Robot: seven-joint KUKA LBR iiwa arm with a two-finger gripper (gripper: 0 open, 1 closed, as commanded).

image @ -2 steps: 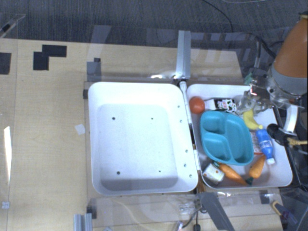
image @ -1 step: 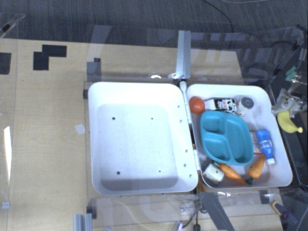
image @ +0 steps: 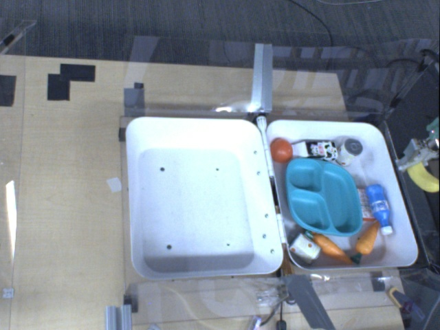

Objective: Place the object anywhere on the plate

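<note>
A teal plate [image: 323, 199] with divided compartments lies in the middle of the right bin [image: 385, 139], with nothing on it. My gripper [image: 419, 158] is at the far right edge of the view, beyond the right bin's outer wall and well to the right of the plate. A yellow object [image: 426, 178] hangs at its tip, gripped between the pale fingers. Most of the arm is cut off by the frame edge.
Around the plate lie an orange ball [image: 280, 150], a small printed packet [image: 320, 148], a grey round piece [image: 353, 146], a blue bottle [image: 379, 209], two carrots [image: 331, 247] and a white cup [image: 305, 247]. The left bin [image: 196, 198] sits beside it.
</note>
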